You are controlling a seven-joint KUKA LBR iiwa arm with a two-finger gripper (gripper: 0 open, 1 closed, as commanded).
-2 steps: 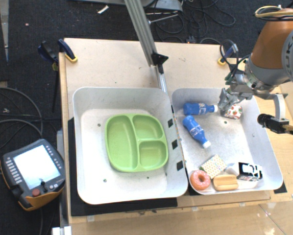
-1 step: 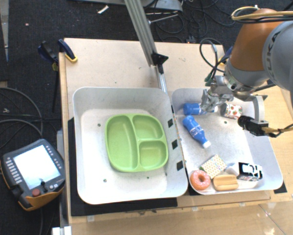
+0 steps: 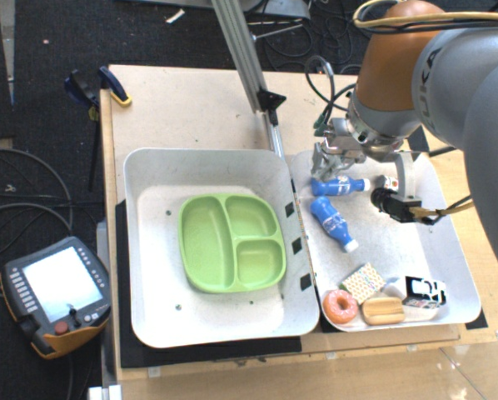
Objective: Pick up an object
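Two blue bottles (image 3: 333, 222), one donut (image 3: 341, 307), one green tray (image 3: 232, 242), gripper (image 3: 331, 167) over one bottle, grip unclear.

The grey arm (image 3: 470, 73) was extended in from the right, its orange band (image 3: 395, 52) seen above the wrist. The gripper (image 3: 331, 169) was pointed downward at the far part of the right side, low over the surface.

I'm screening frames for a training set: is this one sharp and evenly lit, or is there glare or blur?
Camera view: mostly sharp; the green tray and blue bottles have crisp edges. Lighting is even with soft shadows, the white bin is bright but not blown out, and the orange band up close looks slightly soft.
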